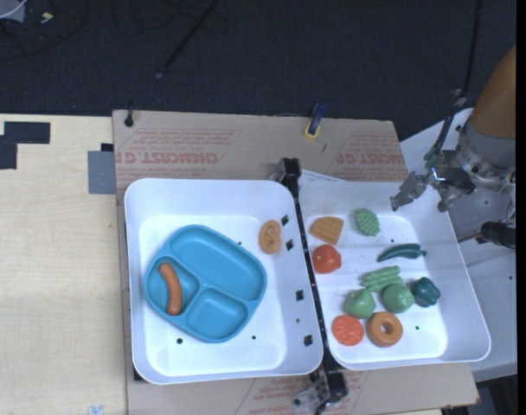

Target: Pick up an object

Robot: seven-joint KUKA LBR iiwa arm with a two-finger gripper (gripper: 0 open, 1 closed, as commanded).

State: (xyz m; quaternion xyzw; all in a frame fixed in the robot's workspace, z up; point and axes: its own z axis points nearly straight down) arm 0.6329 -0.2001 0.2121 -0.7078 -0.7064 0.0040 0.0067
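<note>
White bins sit side by side on the counter point(55, 258), on cardboard. The left bin point(150, 206) holds a blue tray point(220, 275) with a sausage point(170, 288) lying in its left compartment; a small orange pastry point(270, 236) lies just beside the tray's upper right edge. The right bin point(466, 318) carries toy foods: an orange wedge point(327, 229), a ridged green piece point(367, 222), a red tomato point(326, 258), a dark green chilli point(402, 252), a green pod point(381, 277), two green fruits point(360, 303) and point(397, 297), a teal pepper point(425, 291), a second tomato point(348, 329) and a doughnut point(385, 328). The gripper point(427, 188) hangs above the right bin's upper right corner, fingers spread apart, nothing between them, well apart from the foods below.
</note>
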